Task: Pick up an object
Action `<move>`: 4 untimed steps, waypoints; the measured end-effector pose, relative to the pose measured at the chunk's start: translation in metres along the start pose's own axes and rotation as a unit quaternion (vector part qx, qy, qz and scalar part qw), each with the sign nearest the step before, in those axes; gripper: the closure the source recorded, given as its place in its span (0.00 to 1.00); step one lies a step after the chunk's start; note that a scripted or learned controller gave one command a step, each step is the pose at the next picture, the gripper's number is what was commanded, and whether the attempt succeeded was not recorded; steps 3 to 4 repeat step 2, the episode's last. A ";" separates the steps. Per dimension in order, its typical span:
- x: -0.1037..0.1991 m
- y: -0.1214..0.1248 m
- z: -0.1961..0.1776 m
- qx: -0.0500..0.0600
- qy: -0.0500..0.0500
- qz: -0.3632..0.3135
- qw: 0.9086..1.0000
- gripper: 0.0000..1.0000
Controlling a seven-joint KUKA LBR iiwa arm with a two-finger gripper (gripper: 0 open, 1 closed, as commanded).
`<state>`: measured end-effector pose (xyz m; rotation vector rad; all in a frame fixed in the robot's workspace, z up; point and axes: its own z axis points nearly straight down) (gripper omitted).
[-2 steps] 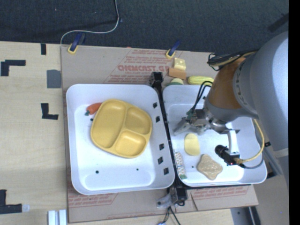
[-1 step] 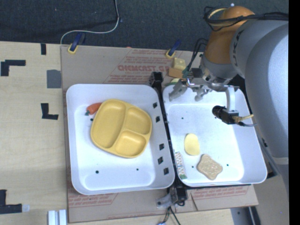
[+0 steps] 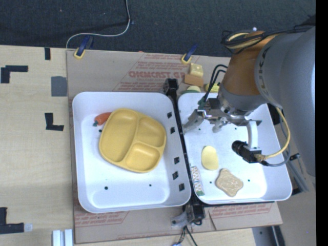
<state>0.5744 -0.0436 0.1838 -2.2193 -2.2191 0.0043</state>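
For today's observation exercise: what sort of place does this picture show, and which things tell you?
Probably a robotics lab test bench: a robot arm over two white bins, toy food such as a yellow divided plate, and tape marks on the table.

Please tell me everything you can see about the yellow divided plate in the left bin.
The yellow divided plate lies flat in the left bin, open side up, turned at an angle to the bin walls. It looks like matte plastic with rounded corners. Raised ridges split it into three compartments: one large and two smaller. Nothing shows in the compartments. An orange object peeks out at its upper left edge, partly hidden by the plate; I cannot tell if they touch. The gripper is apart from it, over the right bin.
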 end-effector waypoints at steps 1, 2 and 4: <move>-0.036 0.030 0.000 -0.002 -0.001 0.000 1.000 0.00; -0.027 0.073 0.000 -0.003 0.000 -0.001 1.000 0.00; -0.027 0.073 0.000 -0.003 0.000 -0.001 1.000 0.00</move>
